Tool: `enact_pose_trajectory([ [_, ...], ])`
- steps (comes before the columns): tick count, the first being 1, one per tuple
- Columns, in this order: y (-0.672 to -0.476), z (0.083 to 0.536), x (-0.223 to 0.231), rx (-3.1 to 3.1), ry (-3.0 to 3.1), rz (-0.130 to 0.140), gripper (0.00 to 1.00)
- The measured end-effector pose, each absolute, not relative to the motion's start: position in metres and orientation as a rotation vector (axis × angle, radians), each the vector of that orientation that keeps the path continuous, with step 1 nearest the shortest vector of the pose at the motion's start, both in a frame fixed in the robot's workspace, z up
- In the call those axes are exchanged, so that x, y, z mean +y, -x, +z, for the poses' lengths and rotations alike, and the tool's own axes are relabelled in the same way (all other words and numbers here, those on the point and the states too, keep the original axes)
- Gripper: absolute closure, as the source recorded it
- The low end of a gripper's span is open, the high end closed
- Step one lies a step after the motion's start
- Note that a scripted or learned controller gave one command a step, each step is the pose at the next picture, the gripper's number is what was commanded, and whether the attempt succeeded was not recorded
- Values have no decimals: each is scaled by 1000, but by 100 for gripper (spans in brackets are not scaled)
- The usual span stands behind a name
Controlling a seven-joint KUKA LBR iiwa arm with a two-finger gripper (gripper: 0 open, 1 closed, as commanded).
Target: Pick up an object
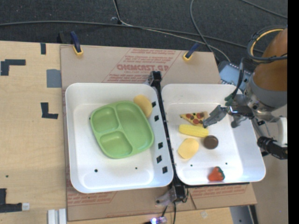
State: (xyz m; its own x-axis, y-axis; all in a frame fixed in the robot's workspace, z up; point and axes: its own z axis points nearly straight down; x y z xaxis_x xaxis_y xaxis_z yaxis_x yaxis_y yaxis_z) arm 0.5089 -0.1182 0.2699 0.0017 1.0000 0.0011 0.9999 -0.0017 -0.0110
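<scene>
Bins: two | left bin (77,139): one green divided tray (122,129), one yellow piece (144,104) at its far-right corner | right bin (243,167): one pizza slice (194,118), one corn cob (193,131), one yellow chip-like piece (188,149), one brown round (210,142), one strawberry (216,174) | gripper (223,116): over right bin beside pizza slice, fingers spread wide, holding nothing

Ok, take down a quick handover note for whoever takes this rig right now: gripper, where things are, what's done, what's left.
Gripper: low over the right bin, beside the pizza slice, holding nothing visible.
Right bin: pizza slice, corn cob, brown round piece, yellow chip-like piece, strawberry.
Left bin: green divided plate, yellow piece at its corner.
Done: no pick yet.
Left: grasp and lift one object.
</scene>
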Motion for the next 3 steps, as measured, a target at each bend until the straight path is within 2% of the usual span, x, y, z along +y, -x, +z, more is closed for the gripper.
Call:
enact_pose_trajectory([
  [1,-511,275,-118,-2222,2219,2,0],
  [3,-509,181,-109,-2219,2218,6,0],
])
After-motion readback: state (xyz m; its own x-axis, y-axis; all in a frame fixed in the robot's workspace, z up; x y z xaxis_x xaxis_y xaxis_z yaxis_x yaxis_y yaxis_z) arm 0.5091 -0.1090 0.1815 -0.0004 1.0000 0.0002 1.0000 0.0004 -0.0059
